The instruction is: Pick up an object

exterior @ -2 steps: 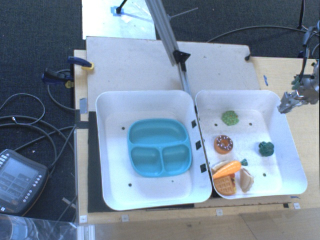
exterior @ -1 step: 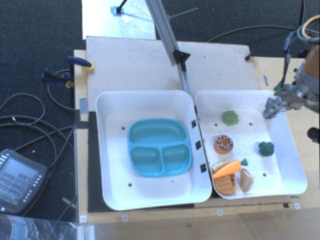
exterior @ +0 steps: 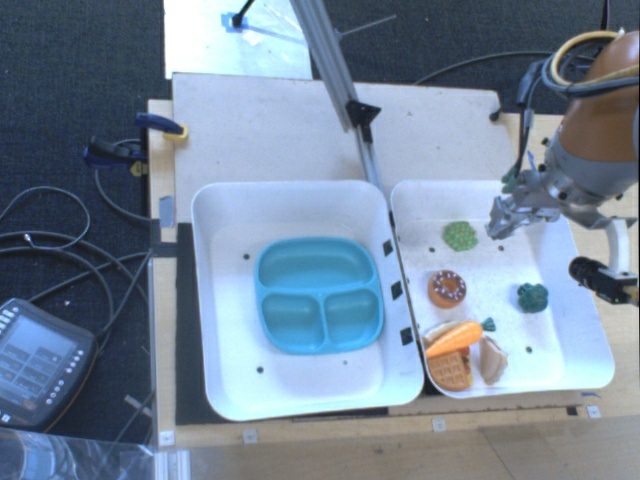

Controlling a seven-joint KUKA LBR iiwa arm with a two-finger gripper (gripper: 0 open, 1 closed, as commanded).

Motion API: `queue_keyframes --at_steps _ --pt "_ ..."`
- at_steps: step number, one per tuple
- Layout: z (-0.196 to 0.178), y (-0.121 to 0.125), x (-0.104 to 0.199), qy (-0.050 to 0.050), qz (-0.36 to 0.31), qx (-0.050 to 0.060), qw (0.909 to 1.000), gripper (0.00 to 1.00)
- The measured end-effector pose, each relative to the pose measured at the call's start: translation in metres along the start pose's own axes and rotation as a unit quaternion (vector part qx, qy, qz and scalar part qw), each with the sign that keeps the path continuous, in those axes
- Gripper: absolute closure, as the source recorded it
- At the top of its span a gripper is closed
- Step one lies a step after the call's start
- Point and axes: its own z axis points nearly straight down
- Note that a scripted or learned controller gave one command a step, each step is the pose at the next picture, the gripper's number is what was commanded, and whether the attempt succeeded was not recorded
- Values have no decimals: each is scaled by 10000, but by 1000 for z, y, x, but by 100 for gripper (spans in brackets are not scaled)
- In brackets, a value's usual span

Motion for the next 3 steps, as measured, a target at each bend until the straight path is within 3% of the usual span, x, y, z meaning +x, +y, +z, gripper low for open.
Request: queue_keyframes --at_steps 3 --pt "-9 -22 153 3 -5 -3 10000 100"
